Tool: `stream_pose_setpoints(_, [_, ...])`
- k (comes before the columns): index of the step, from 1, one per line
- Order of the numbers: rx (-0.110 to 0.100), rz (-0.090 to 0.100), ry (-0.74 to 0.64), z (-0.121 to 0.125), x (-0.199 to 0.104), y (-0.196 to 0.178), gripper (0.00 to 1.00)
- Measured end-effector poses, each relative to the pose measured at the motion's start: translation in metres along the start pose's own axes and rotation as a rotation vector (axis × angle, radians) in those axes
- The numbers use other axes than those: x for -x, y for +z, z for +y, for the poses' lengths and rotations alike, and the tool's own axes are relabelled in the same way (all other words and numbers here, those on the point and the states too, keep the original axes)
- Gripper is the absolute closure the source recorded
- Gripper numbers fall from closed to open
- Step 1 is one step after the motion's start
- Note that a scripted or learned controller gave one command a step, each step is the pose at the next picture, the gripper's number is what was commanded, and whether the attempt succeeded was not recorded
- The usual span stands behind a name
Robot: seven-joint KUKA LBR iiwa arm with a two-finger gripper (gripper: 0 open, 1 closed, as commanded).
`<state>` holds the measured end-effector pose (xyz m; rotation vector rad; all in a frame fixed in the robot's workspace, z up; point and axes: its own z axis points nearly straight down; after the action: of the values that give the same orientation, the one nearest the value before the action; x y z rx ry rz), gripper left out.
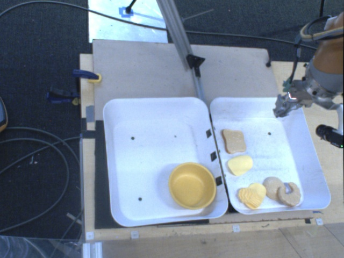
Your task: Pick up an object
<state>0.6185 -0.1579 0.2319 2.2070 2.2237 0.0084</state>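
The right bin (307, 138) holds a tan toast slice (234, 141), a pale yellow piece (240, 165), a ridged yellow piece (252, 195), a beige round piece (273, 186) and a brown pretzel-like piece (290, 194). A yellow bowl (192, 185) sits in the left bin (140, 144) near its front right corner. My gripper (283, 107) hangs over the right bin's back right corner, well away from the food pieces. Nothing shows between its fingers.
A metal pole (177, 28) slants across the board behind the bins. Black clips (213, 156) sit along the seam between the bins. Cables lie on the dark floor to the left, and a blue and yellow clamp (86, 76) grips the bench's left edge.
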Motion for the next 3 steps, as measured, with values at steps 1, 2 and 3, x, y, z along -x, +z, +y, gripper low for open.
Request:
stream_pose_setpoints(1, [-0.008, 0.001, 0.0, 0.001, 0.0, 0.016, 1.0])
stream_pose_setpoints(2, [-0.005, 0.004, -0.003, 0.014, -0.053, 0.002, 1.0])
stream_pose_setpoints(3, [-0.006, 0.004, -0.004, 0.023, -0.112, -0.007, 1.0])
